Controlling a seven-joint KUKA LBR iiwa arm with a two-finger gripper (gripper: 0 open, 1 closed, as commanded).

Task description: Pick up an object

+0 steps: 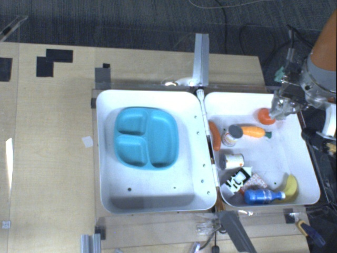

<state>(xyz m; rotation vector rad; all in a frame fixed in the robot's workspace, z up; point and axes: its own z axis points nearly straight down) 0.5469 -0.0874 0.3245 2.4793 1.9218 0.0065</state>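
My gripper (pixel 279 111) hangs over the far right part of the right bin (pixel 310 162), just right of a small red-orange round object (pixel 266 116) and touching or almost touching it. An orange carrot-like toy (pixel 253 132) lies left of centre, with a small jar with a dark lid (pixel 230 136) beside it. A thin orange stick (pixel 215 135) lies along the bin's left wall. Nearer the front are a white cup (pixel 233 160), a black-and-white box (pixel 238 178), a blue bottle (pixel 262 196) and a yellow banana (pixel 289 186).
The left bin (pixel 113 194) holds a blue divided plate (pixel 146 137). A metal post (pixel 201 59) rises behind the seam between the bins. Cables and dark fittings crowd the right edge beside the arm (pixel 322 62).
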